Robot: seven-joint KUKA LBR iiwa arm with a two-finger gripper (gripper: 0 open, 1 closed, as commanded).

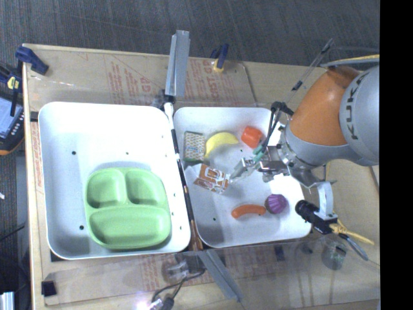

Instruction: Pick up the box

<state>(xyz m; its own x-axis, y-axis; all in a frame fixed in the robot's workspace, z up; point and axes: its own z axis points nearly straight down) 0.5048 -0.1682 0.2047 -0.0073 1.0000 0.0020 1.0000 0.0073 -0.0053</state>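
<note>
The box (210,177), a small orange and white carton, lies tilted in the right bin (213,231) near that bin's left wall. My gripper (241,168) reaches in from the right and hangs low just to the right of the box, its tip at the box's right end. I cannot tell whether it touches the box. The grey arm with its orange band (322,118) covers the bin's right side.
In the right bin lie a grey patterned packet (193,145), a yellow fruit (221,142), an orange piece (252,135), a purple piece (277,203) and an orange sausage shape (248,210). The left bin (64,128) holds a green divided tray (128,207).
</note>
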